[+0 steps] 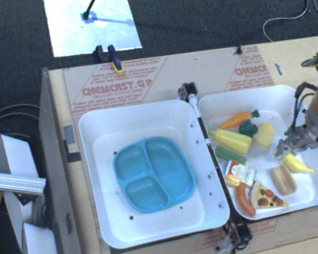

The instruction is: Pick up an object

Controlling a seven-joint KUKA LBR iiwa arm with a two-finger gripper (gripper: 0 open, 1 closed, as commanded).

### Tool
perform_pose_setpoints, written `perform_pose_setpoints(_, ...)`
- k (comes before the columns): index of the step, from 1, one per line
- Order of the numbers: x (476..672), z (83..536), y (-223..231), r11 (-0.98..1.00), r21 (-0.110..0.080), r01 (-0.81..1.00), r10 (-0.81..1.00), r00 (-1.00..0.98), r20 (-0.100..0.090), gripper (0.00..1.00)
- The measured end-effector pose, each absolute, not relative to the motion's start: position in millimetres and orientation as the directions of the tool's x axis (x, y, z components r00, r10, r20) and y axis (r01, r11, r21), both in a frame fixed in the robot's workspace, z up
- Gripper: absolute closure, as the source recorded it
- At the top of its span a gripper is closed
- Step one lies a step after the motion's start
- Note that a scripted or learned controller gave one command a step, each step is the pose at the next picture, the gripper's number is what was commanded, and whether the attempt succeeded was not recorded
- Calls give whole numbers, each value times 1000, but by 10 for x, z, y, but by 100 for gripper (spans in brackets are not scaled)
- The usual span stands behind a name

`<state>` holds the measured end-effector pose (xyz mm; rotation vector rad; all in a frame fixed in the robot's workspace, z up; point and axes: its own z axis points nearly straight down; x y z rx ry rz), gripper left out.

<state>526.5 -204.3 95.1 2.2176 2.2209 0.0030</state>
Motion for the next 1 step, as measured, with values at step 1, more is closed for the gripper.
perform_pose_setpoints(1,5417,1802,-762,16,9,1000,1000,-16,3,100)
